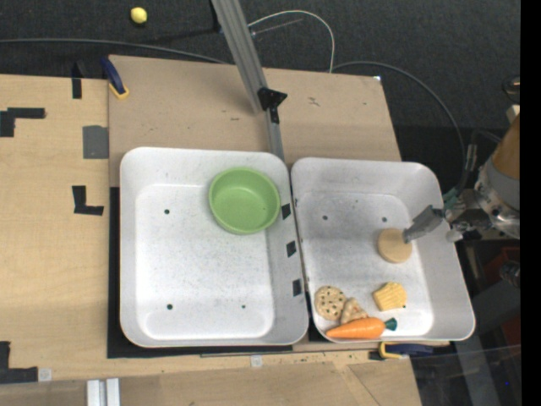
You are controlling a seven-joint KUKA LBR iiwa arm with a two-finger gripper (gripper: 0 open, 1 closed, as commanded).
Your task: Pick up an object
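**A:** Camera view, from above the bench (194, 100): the grey arm comes in from the right, and its jaws (409, 233) hang over the right bin (338, 184), tips just above a round tan disc (394, 246). Are they apart or together?

**B:** I cannot tell; from this angle they read as one dark grey bar. Nothing is visibly between them. The disc lies on the bin floor, just below and left of the tips, touching or nearly so.

**A:** And the other pieces?

**B:** All nearer the camera than the jaws. A yellow wedge (390, 295) lies a little below the disc. Further down and left is a brown biscuit (328, 300), with a smaller tan piece (352, 310) beside it. An orange carrot (359, 329) lies along the bin's front wall.

**A:** The left bin (144, 252)?

**B:** Well to the left of the jaws, it holds a green bowl (244, 200), upright, near its back right corner.
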